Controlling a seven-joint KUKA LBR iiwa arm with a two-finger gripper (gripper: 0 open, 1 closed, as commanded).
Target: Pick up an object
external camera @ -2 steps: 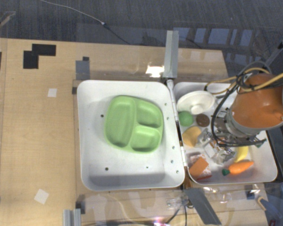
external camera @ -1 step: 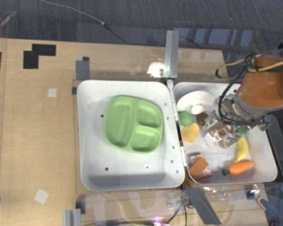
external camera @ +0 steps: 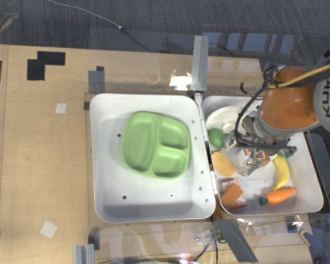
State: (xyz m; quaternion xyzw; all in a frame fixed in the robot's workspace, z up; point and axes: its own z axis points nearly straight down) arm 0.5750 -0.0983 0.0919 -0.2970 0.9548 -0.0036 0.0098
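The right bin [external camera: 313, 197] holds several toy foods: a yellow banana [external camera: 282, 172], an orange carrot with a green tip [external camera: 279, 196], a pale orange wedge [external camera: 224, 164], a reddish-brown piece [external camera: 232, 194], a green round item [external camera: 215, 137] and a white dish [external camera: 225, 117]. My gripper [external camera: 255, 161] hangs low over the middle of this bin, under the orange wrist band [external camera: 286, 104]. It stands between the wedge and the banana. Its fingertips blur into the bin floor.
The left bin [external camera: 107, 202] holds a green divided plate [external camera: 155, 144] at its middle. A metal post [external camera: 199, 65] stands behind the seam between the bins. Black cables [external camera: 253, 100] loop off the wrist over the right bin's back.
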